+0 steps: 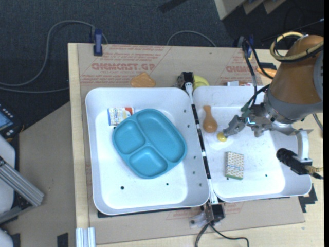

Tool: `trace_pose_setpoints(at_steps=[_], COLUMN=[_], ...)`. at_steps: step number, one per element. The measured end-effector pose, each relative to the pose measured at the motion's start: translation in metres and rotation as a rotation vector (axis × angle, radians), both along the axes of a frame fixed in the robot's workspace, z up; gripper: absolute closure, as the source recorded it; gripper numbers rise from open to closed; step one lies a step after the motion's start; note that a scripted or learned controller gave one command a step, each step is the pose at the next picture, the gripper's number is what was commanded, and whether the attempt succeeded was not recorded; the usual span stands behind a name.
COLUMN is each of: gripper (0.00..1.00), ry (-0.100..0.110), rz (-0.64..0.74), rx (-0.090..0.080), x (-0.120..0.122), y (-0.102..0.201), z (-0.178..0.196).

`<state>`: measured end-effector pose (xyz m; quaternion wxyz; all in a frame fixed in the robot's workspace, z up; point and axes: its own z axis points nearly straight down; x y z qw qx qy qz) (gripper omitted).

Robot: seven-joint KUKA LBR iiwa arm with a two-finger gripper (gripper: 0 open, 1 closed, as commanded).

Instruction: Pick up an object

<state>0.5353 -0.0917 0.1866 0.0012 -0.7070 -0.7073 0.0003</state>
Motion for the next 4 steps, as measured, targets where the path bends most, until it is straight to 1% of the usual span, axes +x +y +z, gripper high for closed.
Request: trace_pose_setpoints(at_steps=[1, 2, 3, 4], gripper=[0.00, 0.00, 1.00, 1.00], ry=[0.009, 0.003, -0.003, -0.016], rz=[-0.003, -0.001, -0.002, 0.009], rx=[0.002, 0.001, -0.001, 0.001], x=[-0.048, -0.057, -0.056, -0.003], y=[-0.008, -0.001, -0.002, 0.062], z=[-0.077, -0.104, -0.092, 0.004])
